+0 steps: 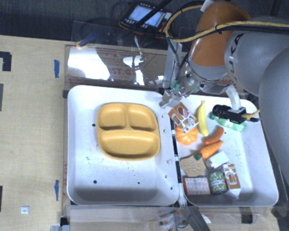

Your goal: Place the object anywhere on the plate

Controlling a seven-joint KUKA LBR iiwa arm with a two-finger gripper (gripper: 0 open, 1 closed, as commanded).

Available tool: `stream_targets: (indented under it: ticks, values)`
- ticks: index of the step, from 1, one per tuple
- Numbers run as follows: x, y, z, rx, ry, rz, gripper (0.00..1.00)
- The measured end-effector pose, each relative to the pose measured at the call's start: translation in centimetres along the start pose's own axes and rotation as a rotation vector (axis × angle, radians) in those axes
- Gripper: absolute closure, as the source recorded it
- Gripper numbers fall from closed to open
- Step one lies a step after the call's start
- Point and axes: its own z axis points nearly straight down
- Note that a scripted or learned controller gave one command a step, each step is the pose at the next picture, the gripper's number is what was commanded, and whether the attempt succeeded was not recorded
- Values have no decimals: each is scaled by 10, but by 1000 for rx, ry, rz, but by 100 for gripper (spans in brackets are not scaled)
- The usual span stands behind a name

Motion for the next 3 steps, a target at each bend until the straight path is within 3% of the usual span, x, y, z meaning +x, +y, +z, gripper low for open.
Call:
stream_targets:
  ticks: [1, 2, 3]
  values:
    - [33, 19, 0, -1, 1, -167, 100]
    - [60, 30, 52, 0, 5, -238, 100]
    - [59, 29, 53, 3, 4, -237, 0]
